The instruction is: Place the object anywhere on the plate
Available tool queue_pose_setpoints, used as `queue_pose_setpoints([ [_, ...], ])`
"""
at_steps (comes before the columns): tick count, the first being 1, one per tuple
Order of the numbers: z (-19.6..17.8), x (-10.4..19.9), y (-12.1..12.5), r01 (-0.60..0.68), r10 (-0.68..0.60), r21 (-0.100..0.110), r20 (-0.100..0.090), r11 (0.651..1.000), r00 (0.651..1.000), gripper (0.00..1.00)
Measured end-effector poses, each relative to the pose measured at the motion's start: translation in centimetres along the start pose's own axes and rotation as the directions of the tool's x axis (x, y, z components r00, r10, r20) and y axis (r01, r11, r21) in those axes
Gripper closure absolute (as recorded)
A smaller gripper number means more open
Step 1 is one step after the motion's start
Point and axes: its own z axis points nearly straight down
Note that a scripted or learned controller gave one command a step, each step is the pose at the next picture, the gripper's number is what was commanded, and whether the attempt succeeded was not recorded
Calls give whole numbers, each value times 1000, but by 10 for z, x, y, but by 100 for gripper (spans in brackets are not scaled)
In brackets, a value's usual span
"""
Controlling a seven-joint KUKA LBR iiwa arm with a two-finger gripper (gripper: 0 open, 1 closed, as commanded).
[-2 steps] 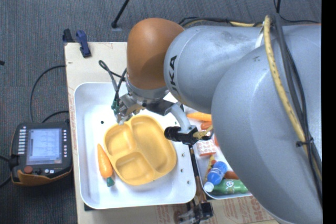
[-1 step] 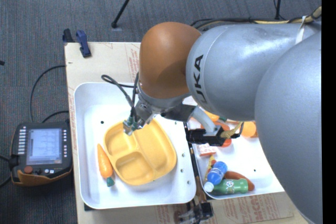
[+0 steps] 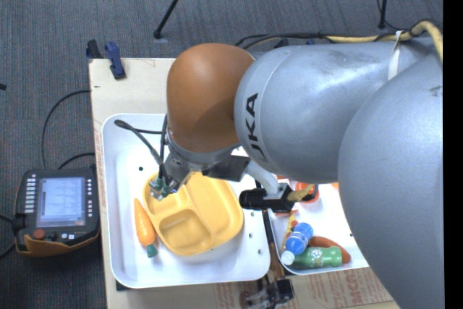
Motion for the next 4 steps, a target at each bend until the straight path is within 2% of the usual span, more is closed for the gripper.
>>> queue_pose_setpoints([
  [1, -25, 9, -57, 2, -2, 0, 0, 1000, 1000, 100],
  [2, -23, 38, -36, -113, 113, -1, 1, 994, 994, 100],
  [3, -210, -41, -22, -318, 318, -3, 1, 948, 948, 100],
  [4, -24, -74, -22, 74, -74, -1, 1, 997, 997, 100],
])
